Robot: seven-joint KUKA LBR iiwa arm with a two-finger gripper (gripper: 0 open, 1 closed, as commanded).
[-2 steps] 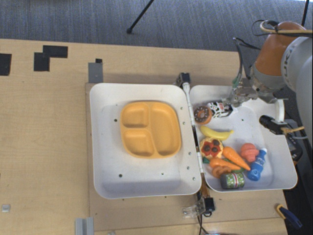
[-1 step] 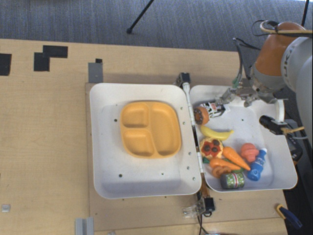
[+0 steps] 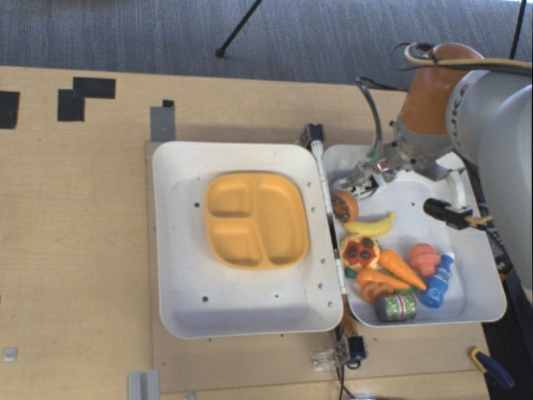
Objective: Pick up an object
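Hovering gripper (image 3: pixel 360 183), finger state unclear, near small round brown-orange toy (image 3: pixel 344 204); centre over it before descending; avoid yellow plastic banana (image 3: pixel 370 224).

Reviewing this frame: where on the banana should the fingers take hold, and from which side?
Probably the banana at its thick middle, coming straight down from above. It lies flat and curved, roughly across the right bin, so the fingers would close across its narrow width. Bare floor shows behind it, but the round toy in front crowds that side.
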